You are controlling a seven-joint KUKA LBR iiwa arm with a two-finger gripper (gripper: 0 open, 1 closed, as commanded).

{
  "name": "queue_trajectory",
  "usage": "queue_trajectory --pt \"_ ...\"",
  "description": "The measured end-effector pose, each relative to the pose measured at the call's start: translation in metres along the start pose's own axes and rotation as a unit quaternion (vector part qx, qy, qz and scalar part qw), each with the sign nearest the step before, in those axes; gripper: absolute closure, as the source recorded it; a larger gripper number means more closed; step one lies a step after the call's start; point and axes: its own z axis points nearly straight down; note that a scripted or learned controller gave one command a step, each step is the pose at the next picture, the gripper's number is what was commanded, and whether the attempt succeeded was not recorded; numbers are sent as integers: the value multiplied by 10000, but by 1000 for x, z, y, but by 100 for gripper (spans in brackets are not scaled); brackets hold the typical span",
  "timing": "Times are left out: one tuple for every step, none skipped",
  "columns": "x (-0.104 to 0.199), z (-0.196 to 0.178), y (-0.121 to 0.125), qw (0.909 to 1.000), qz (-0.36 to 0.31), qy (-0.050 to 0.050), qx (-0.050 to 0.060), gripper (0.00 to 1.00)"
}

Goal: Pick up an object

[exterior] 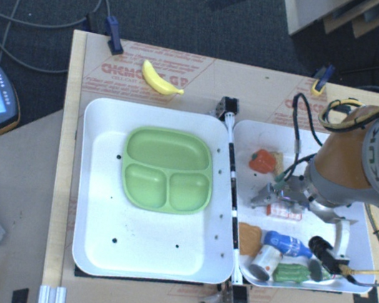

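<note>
The gripper (284, 197) hangs low in the right-hand white bin (251, 132), above a small red-and-white packet (285, 212); nothing is lifted yet, and I cannot tell its grip state.

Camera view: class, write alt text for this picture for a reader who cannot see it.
A grey and orange robot arm reaches from the right, its claw low over the right white bin, which holds small objects. The left white bin holds a green divided plate; a banana lies on the bench behind it.
</note>
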Motion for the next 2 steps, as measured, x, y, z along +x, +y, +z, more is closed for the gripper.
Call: queue_trajectory --pt "6 -1 50 10000 -8 -7 -21 0" --pt "5 -1 79 10000 -11 -4 -13 0"
